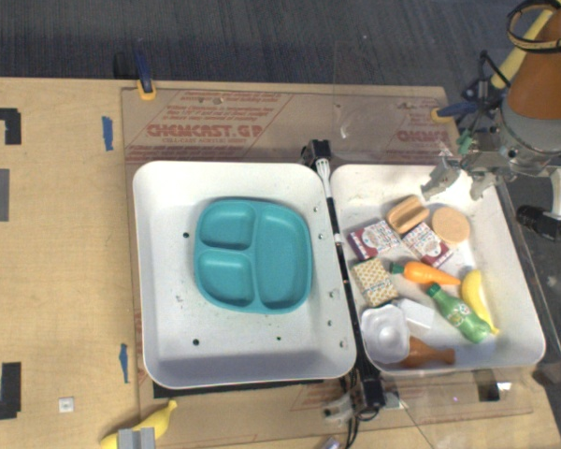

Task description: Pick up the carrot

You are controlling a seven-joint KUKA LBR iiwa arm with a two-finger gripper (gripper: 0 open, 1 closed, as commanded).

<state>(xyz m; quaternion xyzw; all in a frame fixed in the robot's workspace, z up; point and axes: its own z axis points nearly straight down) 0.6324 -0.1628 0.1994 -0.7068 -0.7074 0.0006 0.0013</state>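
Note:
The carrot [428, 273] is a small orange piece with a green stub at its left end, lying in the middle of the right bin [519, 279]. It rests between a patterned cracker packet [374, 282] and a yellow banana [476, 297]. My gripper [459, 178] hangs open over the bin's far right corner, up and to the right of the carrot and well apart from it. Nothing is between its fingers.
Around the carrot lie a green bottle [456, 311], a clear cup [385, 329], a brown bottle [428, 352], a bread roll [408, 212], a tan round disc [451, 224] and two snack packets [374, 240]. The left bin [159, 251] holds a teal divided plate [254, 254].

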